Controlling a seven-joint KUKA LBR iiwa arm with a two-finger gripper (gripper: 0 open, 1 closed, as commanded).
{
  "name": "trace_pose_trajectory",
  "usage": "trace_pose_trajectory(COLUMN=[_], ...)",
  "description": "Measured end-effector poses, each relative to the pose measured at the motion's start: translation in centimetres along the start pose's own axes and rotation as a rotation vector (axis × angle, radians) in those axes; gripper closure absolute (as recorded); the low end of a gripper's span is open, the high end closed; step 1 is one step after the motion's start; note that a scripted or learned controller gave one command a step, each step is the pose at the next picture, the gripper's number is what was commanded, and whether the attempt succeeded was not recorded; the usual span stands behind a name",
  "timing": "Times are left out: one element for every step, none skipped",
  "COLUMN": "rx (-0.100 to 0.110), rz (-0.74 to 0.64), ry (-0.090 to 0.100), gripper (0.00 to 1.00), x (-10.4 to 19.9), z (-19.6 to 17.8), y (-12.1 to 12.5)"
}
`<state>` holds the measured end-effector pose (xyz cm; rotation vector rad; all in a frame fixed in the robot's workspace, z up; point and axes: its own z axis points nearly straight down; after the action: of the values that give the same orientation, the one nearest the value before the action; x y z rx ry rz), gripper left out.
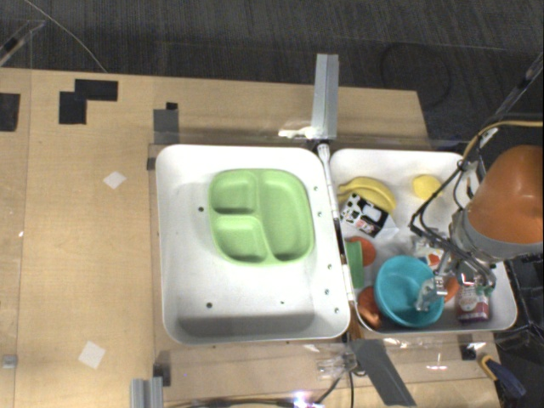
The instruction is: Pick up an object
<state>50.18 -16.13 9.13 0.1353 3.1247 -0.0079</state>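
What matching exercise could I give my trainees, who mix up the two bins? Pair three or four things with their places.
Things:
1. green divided plate
2. teal bowl
3. banana
4. small yellow object

Places:
A. far end of the right bin, beside the divider
B. left bin
C. far end of the right bin, toward the arm
D. near end of the right bin, under the gripper

Pairs: 1-B, 2-D, 3-A, 4-C

- A green tray [259, 215] lay in the left bin [183, 308].
- The tool [433, 289] hung over a teal bowl [401, 289] in the right bin [503, 311], near a banana [371, 190].
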Motion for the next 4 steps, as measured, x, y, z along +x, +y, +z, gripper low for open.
trace_pose_trajectory(rx=[0.001, -0.004, -0.005, -0.002], rz=[-0.005, -0.284, -0.284, -0.123], ry=[-0.036, 0.001, 0.004, -0.014], gripper=[1.00, 1.00, 0.00, 0.00], x=[-1.1, -7.6, -7.6, -2.5], z=[-1.9, -8.1, -8.0, -0.4], y=[0.3, -2.1, -2.0, -4.1])
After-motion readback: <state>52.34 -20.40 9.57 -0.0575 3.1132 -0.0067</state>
